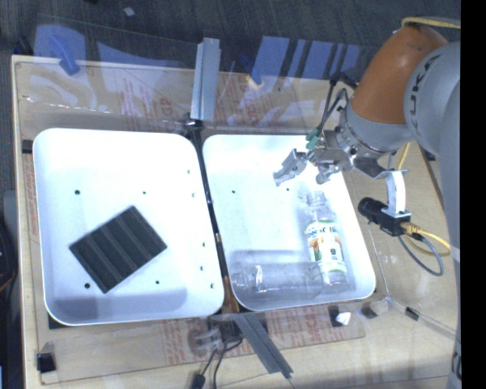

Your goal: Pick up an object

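So the table [437, 298] is looking like plain light wood, with a clear plastic sheet [130, 87] lying over the back part and some reddish printing showing through it. Beyond the far edge, dark grey carpet [227, 6] is filling the top of the view. A grey metal post [204, 79] is standing at the back, right where the two bins are meeting, and another metal bar [263, 347] is sticking out at the front.

Both white bins are sitting side by side, touching along the middle. The left bin [57, 160] is holding a dark ribbed rectangular pad [117, 248], lying flat and turned at an angle, toward the front left. The right bin [243, 177] is holding two clear plastic bottles. One bottle with a colourful label [326, 245] is lying along the right wall, its cap pointing toward the back. A second clear bottle [279, 275] is lying on its side across the front of the bin, and its end is sitting just beside the labelled one.

The arm [405, 71] is reaching in from the right, orange band up top. The pincer [306, 167] is hanging over the back part of the right bin, its fingers spread apart and pinching nothing. It's sitting just behind the labelled bottle's cap, and I can't tell whether it's touching the cap or not. A black cable and connector [385, 215] are dangling beside the bin's right edge.
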